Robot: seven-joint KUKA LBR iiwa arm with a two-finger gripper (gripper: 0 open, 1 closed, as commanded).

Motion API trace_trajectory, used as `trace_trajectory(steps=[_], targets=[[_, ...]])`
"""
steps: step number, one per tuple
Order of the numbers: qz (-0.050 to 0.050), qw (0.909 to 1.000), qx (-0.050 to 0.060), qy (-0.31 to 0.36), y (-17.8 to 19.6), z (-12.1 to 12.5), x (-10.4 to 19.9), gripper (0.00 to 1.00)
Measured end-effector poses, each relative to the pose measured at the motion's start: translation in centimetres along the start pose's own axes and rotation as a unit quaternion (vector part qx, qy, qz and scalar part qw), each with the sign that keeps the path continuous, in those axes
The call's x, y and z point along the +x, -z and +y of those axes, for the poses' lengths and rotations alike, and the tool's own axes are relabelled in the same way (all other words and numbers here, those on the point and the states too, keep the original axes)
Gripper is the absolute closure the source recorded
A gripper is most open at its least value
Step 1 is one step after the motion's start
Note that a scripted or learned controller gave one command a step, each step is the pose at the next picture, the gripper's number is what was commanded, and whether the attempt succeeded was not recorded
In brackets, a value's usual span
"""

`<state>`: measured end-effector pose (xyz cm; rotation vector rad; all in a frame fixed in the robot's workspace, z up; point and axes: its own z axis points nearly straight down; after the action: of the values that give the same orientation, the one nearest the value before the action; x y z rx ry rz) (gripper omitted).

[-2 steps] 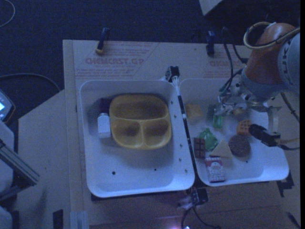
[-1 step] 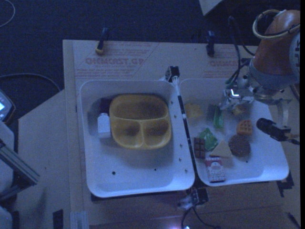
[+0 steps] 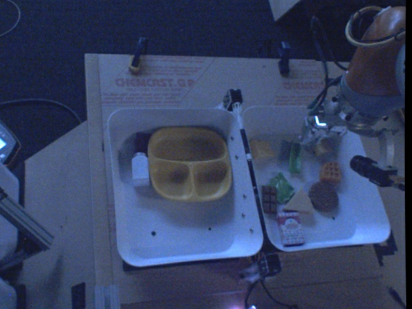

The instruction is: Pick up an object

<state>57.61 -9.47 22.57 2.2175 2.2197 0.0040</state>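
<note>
Hovering low over the far end of the right bin (image 3: pixel 373 227), claw (image 3: pixel 317 132) stood with its state impossible to tell, green packet (image 3: pixel 295 158) just left-below it, waffle (image 3: pixel 330 172) and brown disc (image 3: pixel 323 197) nearer the camera, yellow divided tray (image 3: pixel 188 163) well left in the other bin (image 3: pixel 161 243).

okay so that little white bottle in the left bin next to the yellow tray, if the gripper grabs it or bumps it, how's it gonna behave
The white bottle looks like small rigid plastic, so probably light and stiff. It seems to stand upright and narrow, so a nudge could tip it and it might then roll. It sits beside the yellow divided tray, which may crowd a grasp from that side.
</note>
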Motion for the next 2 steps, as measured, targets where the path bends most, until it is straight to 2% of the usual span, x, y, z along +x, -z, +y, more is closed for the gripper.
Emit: trace_trajectory(steps=[1, 2], targets=[[0.001, 1.0000, 0.002, 0.003, 0.4, 0.1, 6.1, 1.00], [0.002, 1.0000, 0.004, 0.002, 0.0, -1.6, 10.7, 1.00]])
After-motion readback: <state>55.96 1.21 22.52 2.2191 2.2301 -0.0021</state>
